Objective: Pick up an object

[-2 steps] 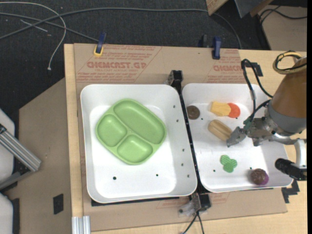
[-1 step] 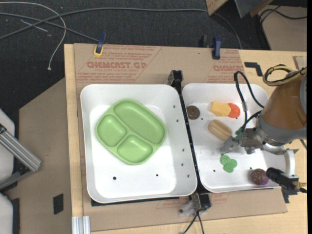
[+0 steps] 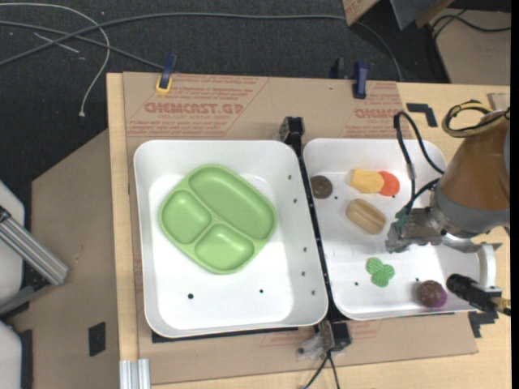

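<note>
The end effector (image 3: pixel 403 235) is hanging over the right bin (image 3: pixel 340 290), near its right side, and I cannot tell from this slanted view how it is set or whether anything is in it; its dark metal tip is pointing toward the bin's middle. The nearest candidate, the tan bread-roll-shaped piece (image 3: pixel 366 215), is lying just up and to the left of the tip, its long axis running from upper left to lower right, so it is angled roughly toward the tip. The green piece (image 3: pixel 379 271) is sitting just below the tip, toward the bin's front. The purple piece (image 3: pixel 431 293) is resting near the front right corner, the yellow and orange piece (image 3: pixel 375 181) further back, and a small brown round piece (image 3: pixel 322 186) by the dividing wall. The green divided plate (image 3: pixel 217 217) is occupying the left bin (image 3: pixel 154 168), well apart from the arm.
</note>
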Tool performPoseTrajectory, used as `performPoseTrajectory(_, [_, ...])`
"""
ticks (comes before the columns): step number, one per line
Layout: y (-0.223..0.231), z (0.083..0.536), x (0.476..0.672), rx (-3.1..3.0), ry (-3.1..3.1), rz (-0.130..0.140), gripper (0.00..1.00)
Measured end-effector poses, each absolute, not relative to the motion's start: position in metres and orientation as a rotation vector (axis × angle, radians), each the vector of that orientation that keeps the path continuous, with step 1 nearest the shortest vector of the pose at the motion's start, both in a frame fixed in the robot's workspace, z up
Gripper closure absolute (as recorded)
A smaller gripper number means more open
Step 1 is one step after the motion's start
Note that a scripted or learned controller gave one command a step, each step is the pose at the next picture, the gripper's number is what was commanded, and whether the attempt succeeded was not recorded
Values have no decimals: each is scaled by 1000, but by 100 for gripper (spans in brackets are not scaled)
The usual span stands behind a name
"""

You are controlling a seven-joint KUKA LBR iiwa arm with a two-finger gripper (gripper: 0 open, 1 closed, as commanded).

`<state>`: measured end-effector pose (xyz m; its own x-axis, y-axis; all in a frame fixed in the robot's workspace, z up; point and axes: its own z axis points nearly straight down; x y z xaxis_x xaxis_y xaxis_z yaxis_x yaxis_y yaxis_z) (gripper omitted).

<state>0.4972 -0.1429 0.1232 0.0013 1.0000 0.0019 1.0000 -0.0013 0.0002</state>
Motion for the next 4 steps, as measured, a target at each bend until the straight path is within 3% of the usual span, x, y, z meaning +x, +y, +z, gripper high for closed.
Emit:
performPoseTrajectory(2, [-148, 234, 505, -2224, -2227, -5, 100])
performPoseTrajectory(4, [-43, 247, 530, -2214, -2228, -4, 100])
